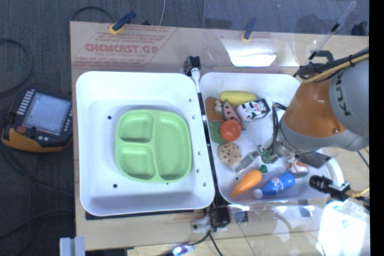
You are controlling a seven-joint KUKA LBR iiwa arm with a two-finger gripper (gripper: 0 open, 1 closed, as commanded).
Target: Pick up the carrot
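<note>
I see the carrot (246, 182) lying in the right bin (282, 80), near its front wall, beside a blue bottle (277, 184). The gripper (261, 156) hangs just above it; I cannot tell its state.

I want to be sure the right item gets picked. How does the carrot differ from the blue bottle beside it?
The carrot is orange and tapers to a point at its lower left; the blue bottle is blue with a white cap end and rounded sides. The carrot lies more steeply slanted, the bottle flatter. The carrot sits left of the bottle. Both lie on their sides in the right bin, near its front edge.
</note>
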